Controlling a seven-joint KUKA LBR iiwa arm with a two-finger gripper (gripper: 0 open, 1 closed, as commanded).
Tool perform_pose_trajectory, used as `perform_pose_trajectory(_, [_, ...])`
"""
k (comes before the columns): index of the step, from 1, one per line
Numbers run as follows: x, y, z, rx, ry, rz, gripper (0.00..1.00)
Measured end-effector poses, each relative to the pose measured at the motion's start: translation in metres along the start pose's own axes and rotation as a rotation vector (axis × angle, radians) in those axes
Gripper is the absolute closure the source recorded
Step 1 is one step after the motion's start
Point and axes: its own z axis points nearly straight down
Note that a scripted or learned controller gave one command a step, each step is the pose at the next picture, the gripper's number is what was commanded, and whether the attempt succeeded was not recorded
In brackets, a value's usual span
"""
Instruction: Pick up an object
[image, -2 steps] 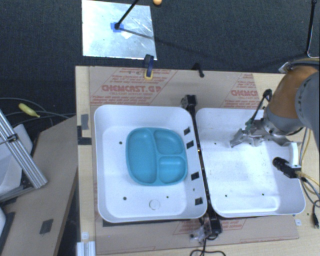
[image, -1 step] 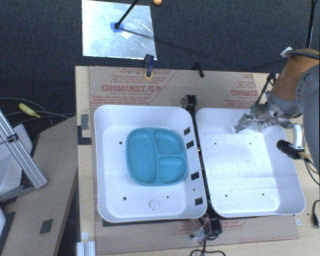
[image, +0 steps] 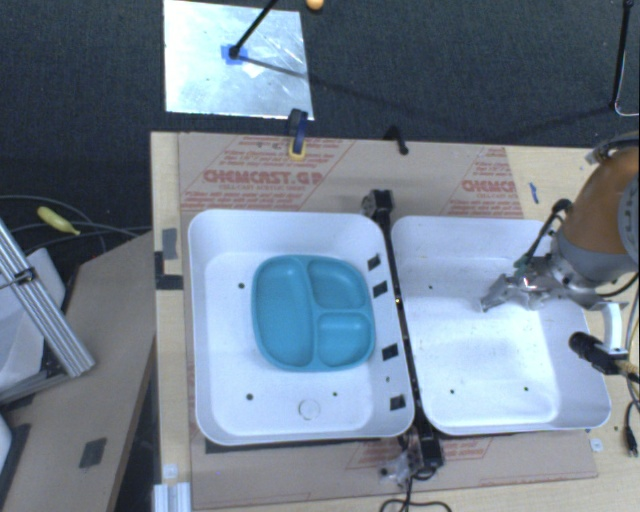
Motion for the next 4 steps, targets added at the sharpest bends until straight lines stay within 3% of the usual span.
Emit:
perform_pose_trajectory(1, [0.001, 0.005, -0.012, -0.01, -0.003, -0.005, 1.0])
perform_pose_trajectory(2, [0.1, -0.046, -0.064, -0.004, 0.004, -0.012, 1.0])
perform_pose_trajectory(3, [0.152, -0.086, -0.115, -0.006, 0.002, -0.011, 1.0])
perform_pose_trajectory(4, [0.233, -0.103, -0.191, -0.013, 0.004, -0.016, 1.0])
